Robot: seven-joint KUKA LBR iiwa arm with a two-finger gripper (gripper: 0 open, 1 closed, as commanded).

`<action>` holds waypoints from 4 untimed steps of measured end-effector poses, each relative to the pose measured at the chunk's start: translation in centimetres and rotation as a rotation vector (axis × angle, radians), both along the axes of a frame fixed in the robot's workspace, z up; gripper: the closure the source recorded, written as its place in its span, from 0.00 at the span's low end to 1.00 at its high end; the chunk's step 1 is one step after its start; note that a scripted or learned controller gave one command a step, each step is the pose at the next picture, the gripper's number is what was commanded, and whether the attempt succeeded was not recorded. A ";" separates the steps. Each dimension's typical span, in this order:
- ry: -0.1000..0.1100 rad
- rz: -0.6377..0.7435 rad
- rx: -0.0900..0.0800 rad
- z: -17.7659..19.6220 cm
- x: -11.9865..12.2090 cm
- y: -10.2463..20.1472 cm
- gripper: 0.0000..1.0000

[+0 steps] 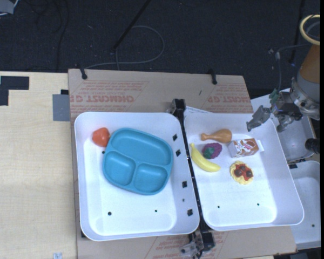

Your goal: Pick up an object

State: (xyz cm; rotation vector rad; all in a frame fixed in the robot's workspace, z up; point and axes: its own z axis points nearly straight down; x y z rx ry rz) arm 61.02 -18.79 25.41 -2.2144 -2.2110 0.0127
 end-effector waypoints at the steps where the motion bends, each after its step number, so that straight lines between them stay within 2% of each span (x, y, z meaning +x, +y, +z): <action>1: -0.012 0.002 -0.002 0.8 0.2 0.0 0.00; 3: -0.010 0.003 -0.002 -9.6 1.8 -0.6 0.00; 4: -0.021 0.002 -0.012 -14.2 1.5 -0.1 0.00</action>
